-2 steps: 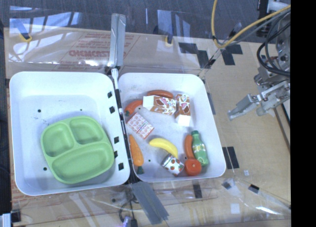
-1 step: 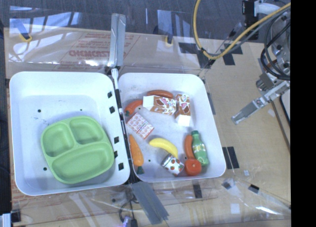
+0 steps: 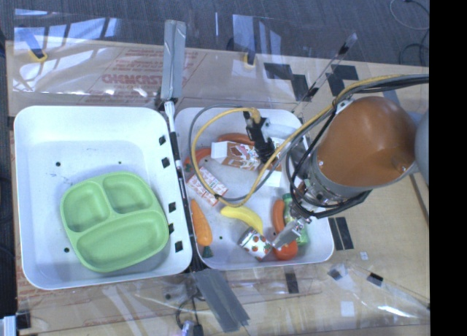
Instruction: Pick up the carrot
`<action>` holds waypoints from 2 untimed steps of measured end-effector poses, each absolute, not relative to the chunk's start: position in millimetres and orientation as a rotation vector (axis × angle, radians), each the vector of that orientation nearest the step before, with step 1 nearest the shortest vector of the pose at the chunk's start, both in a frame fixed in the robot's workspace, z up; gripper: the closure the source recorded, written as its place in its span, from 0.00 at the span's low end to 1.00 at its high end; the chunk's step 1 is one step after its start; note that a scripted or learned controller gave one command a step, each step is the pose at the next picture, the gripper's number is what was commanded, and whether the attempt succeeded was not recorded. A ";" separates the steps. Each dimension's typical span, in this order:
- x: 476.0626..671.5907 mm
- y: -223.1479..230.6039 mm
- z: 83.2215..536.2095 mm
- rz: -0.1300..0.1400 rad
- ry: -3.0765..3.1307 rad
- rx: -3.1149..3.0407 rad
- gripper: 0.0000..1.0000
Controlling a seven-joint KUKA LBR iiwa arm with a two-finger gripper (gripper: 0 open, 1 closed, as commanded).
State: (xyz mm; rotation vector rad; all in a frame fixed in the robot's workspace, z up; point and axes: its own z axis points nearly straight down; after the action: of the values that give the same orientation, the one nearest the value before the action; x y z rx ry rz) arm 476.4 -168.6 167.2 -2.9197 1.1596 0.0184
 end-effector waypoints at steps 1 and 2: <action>506.1 -178.6 110.2 0.011 0.907 -3.005 0.00; 492.2 -206.8 106.3 -0.005 0.459 -3.105 0.00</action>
State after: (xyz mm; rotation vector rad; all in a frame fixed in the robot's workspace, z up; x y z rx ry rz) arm 492.2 -206.8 106.3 -3.1051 0.4591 -0.0047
